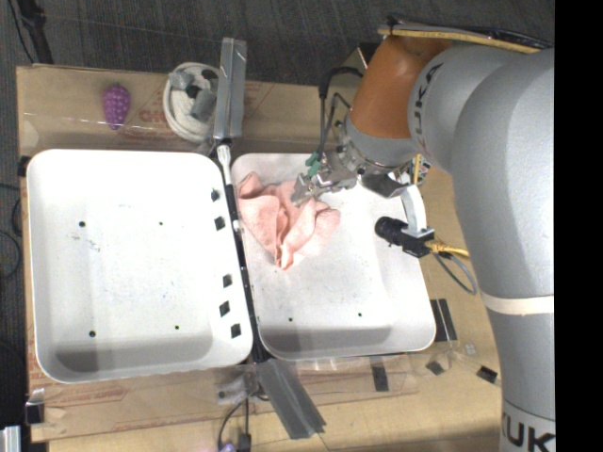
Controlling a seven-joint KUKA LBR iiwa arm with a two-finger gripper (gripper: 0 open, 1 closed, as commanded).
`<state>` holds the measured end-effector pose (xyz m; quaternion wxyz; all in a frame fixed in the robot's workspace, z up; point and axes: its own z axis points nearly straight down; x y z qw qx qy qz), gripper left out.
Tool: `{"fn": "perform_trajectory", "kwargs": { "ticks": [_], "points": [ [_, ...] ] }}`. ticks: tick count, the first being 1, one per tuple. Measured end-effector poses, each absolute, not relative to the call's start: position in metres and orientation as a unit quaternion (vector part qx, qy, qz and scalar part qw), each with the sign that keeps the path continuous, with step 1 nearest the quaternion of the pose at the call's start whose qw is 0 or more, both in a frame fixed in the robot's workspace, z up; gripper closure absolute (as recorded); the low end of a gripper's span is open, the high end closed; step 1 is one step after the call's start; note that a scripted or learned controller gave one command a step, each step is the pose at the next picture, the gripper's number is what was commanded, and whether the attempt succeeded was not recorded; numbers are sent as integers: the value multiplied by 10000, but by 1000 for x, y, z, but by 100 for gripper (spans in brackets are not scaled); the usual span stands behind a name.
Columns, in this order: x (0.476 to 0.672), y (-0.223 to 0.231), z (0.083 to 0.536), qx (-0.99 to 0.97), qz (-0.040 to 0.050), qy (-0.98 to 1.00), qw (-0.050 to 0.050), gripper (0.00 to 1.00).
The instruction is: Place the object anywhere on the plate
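Note:
A crumpled pink cloth (283, 219) lies in the back left part of the right bin (377, 299), close to the divider between the bins. My gripper (309, 185) hangs over the cloth's back right edge, its metal tip right at the fabric. The big grey arm with its orange band (396, 88) comes in from the right and covers the bin's back right corner.
The left bin (122, 262) stands beside the right one. On the bench behind it lie a purple grape-like object (116, 104) and a white coil of cable (191, 100). A black cable connector (400, 234) hangs off the wrist over the right bin.

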<state>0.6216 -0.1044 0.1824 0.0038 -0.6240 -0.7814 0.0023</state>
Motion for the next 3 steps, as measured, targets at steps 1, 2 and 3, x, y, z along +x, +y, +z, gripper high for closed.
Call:
{"fn": "perform_trajectory", "kwargs": {
  "ticks": [1, 2, 3],
  "points": [
    [622, -104, 228, -6216, 20, -7833, 31, 100],
    [608, -49, 231, -4512, 22, -8924, 41, 100],
    [592, -11, 232, -2641, 15, -9645, 39, 100]
  ]
}}
